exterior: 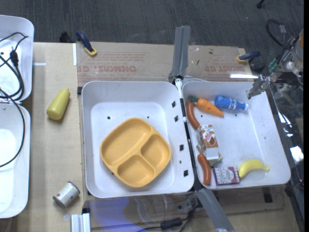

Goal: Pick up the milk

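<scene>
While the gripper (257,88) hangs over the right bin's (270,144) far right corner, finger state impossible to tell, milk carton (208,142) lying on its side mid-bin, well apart from it, between two sausages (192,115), banana (253,167) nearby.

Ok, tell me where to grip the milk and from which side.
Probably from above, fingers closing across the narrow sides of the milk near its middle. It lies flat, long axis running up and down the view. One sausage sits by its upper left and another by its lower end, so the middle looks freest.
</scene>
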